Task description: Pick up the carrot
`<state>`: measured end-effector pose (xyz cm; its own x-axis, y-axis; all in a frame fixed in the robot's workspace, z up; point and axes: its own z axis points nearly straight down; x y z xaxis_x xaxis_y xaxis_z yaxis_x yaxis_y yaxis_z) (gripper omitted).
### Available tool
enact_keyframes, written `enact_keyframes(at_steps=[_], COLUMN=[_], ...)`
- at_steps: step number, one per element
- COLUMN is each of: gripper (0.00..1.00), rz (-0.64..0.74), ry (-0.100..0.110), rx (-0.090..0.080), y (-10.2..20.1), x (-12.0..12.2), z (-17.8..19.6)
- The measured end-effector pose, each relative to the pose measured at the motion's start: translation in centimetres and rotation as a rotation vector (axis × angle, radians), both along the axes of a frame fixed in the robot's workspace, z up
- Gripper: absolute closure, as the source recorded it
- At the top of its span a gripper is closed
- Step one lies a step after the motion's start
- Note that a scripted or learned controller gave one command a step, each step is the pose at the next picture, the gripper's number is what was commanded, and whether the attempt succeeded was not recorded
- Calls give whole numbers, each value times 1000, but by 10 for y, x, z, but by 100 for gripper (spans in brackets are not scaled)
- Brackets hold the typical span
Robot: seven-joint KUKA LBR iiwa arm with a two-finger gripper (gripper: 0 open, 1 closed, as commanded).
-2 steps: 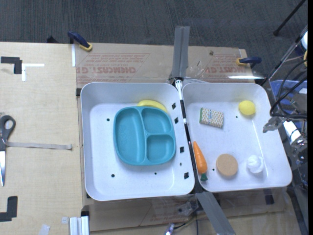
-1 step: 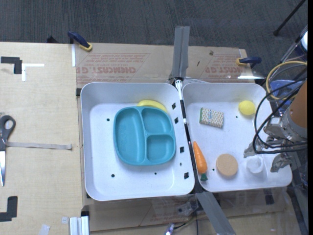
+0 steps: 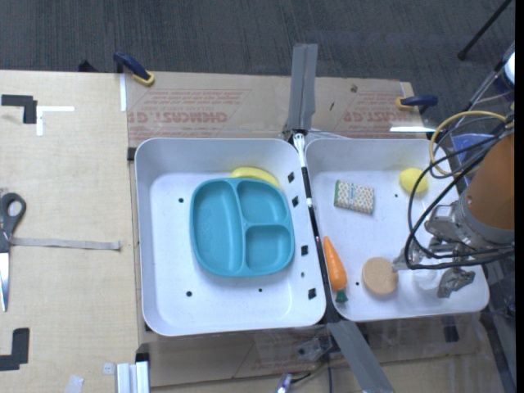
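The carrot [image 3: 334, 266], orange with a green top, lies along the left wall of the right bin [image 3: 372, 154], near its front corner. My gripper [image 3: 431, 273] hangs low over the front right part of that bin, well to the right of the carrot. A round tan cookie [image 3: 379, 276] lies between the carrot and the gripper.
In the right bin there are also a patterned sponge-like block [image 3: 354, 196] and a yellow lemon [image 3: 413, 180]. The left bin [image 3: 155, 244] holds a blue divided plate [image 3: 243, 226] with a yellow item [image 3: 255, 173] behind it. Scissors [image 3: 8, 228] lie on the bench at far left.
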<state>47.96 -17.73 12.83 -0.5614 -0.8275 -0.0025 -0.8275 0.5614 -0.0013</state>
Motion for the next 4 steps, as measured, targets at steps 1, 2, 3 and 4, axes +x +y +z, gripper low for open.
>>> enact_keyframes(at_steps=[1,2,3,4], gripper=[0,0,100,100], rz=[-104,335,331,511], ry=[-1,-3,-8,-4], rx=[0,0,1,0], y=[-44,-44,-43,30], x=[5,4,7,27], z=[-36,54,63,80])
